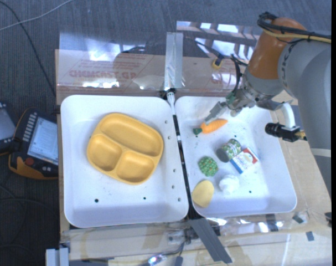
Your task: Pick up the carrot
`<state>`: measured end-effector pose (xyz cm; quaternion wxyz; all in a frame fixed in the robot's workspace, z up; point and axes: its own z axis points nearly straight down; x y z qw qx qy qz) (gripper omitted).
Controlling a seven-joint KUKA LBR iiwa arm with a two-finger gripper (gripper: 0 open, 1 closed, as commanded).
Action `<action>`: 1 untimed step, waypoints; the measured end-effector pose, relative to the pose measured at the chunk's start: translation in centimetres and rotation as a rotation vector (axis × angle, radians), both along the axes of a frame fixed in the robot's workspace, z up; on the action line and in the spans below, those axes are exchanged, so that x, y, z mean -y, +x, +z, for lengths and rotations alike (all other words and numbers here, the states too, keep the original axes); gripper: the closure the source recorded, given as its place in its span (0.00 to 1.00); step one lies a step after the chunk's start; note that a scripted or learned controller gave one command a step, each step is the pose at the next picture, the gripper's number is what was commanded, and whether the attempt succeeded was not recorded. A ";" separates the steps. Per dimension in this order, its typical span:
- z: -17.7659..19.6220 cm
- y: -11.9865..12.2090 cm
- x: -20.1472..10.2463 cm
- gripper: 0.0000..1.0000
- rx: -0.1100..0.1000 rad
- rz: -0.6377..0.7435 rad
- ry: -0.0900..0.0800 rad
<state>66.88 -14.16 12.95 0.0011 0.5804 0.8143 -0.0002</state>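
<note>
The carrot (213, 126) is orange with a green stub at its left end. It lies flat in the upper left part of the right bin (278, 176), pointing up and to the right. My gripper (222, 111) hangs just behind and above the carrot's right end, reaching down from the orange-banded wrist (267, 54). The carrot rests on the bin floor and is not lifted.
Below the carrot in the right bin lie a green bumpy ball (207, 165), a small can (231, 148), a red, white and blue packet (245, 160), a white lump (229, 184) and a yellow lemon-like piece (202, 192). The left bin (79, 204) holds a yellow divided plate (125, 147).
</note>
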 end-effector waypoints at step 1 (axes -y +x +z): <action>-2.7 -3.0 -0.9 0.00 0.030 -0.087 -0.005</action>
